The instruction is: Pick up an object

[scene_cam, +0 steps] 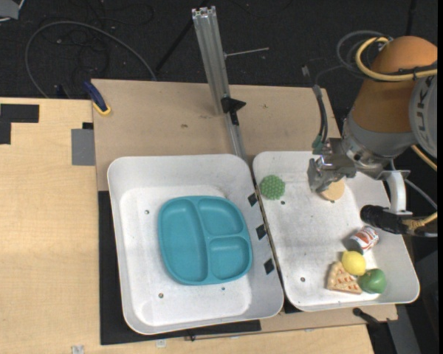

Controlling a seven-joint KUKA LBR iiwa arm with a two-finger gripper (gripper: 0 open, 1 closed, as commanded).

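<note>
I hold the claw (326,177) over the tan piece (333,191) near the right bin's (310,286) far edge; finger state unclear. I descend straight, centred, before closing.

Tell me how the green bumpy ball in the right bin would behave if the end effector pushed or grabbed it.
The green ball looks round, so a push would probably send it rolling across the right bin. Its knobbly surface may give the fingers some grip. It sits near the bin's left wall, which could stop its roll that way.
</note>
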